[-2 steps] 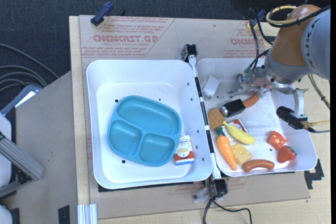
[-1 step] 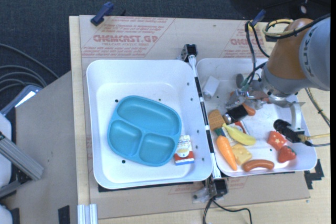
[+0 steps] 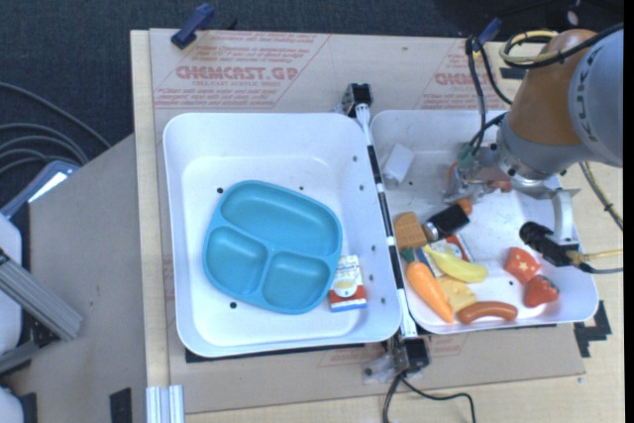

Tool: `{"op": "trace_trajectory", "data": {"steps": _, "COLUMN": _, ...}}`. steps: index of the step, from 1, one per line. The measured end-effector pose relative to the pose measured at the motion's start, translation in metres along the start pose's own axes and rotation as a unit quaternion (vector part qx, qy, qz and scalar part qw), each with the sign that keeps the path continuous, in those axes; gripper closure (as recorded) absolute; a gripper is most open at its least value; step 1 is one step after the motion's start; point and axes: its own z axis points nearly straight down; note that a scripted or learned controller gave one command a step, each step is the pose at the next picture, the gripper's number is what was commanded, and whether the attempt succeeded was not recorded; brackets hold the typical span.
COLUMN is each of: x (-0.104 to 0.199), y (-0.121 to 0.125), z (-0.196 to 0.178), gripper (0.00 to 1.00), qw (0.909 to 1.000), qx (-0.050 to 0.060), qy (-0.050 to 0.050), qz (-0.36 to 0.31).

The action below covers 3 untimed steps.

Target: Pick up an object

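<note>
The desk [image 3: 258,64] held two white bins side by side so things could go from one to the other. The left bin [image 3: 188,213] held a blue tray [image 3: 272,243] with a small carton [image 3: 347,284] at its 4 o'clock edge. The right bin [image 3: 426,129] held the toys to pick: a carrot [image 3: 429,290], a banana [image 3: 456,264] and a sausage [image 3: 485,312]. The claw [image 3: 475,175] hung low at the toys' 12 o'clock, likely to grab one. I could not tell how it was set.
</note>
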Motion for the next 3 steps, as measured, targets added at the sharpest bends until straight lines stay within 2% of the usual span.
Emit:
{"op": "trace_trajectory", "data": {"steps": 1, "x": 0.121, "y": 0.004, "z": -0.090, "gripper": 1.00, "qw": 1.0000, "qx": 0.000, "qy": 0.001, "qz": -0.002}}
{"op": "trace_trajectory", "data": {"steps": 2, "x": 0.187, "y": -0.023, "z": -0.130, "gripper": 1.00, "qw": 1.0000, "qx": 0.000, "qy": 0.000, "qz": -0.001}}
{"op": "trace_trajectory", "data": {"steps": 3, "x": 0.259, "y": -0.061, "z": -0.152, "gripper": 1.00, "qw": 1.0000, "qx": 0.001, "qy": 0.000, "qz": -0.002}}
